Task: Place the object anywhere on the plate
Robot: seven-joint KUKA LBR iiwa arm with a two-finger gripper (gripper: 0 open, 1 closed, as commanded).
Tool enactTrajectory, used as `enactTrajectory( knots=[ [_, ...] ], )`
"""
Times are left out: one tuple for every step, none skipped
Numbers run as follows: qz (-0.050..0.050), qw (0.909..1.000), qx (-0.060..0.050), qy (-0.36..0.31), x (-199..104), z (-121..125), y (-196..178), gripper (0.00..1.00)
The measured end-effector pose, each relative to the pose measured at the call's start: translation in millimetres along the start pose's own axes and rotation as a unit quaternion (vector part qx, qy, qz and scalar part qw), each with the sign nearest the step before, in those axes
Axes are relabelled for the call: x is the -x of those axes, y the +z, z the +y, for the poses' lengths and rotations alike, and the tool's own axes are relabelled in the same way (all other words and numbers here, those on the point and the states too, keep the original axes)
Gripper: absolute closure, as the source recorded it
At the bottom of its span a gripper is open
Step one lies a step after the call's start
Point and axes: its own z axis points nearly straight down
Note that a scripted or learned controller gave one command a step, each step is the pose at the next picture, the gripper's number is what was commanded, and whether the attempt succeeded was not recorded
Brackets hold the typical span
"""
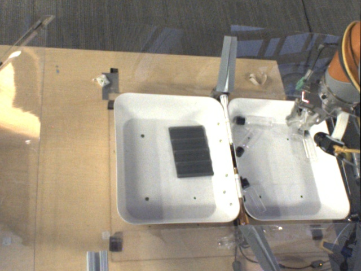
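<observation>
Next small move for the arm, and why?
Probably hold position above the right bin and check for a grasp first. The gripper sits at that bin's upper right edge, the dark plate lies in the left bin, and I can't make out any object in the jaws.

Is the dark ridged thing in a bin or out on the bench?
In. The dark ridged slab lies flat on the left bin's floor, inside its raised white rim.

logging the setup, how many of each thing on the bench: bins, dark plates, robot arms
white bins: 2, the left bin and the right bin
dark ribbed plate: 1, lying flat in the left bin
robot arm: 1, at the right bin's far right corner
total: 4
</observation>
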Motion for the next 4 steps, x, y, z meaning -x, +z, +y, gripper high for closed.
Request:
enactTrajectory(
  knots=[
    [0.000, 0.9837, 0.001, -0.180, -59.5, 36.3, 36.1, 1.00],
    [0.001, 0.9997, 0.001, -0.023, -114.7, 16.0, 15.3, 1.00],
    [0.001, 0.9909, 0.000, 0.134, -172.3, -5.7, 15.4, 1.00],
    [0.001, 0.9971, 0.000, 0.077, -258.9, -38.2, -1.5, 1.00]
  ],
)
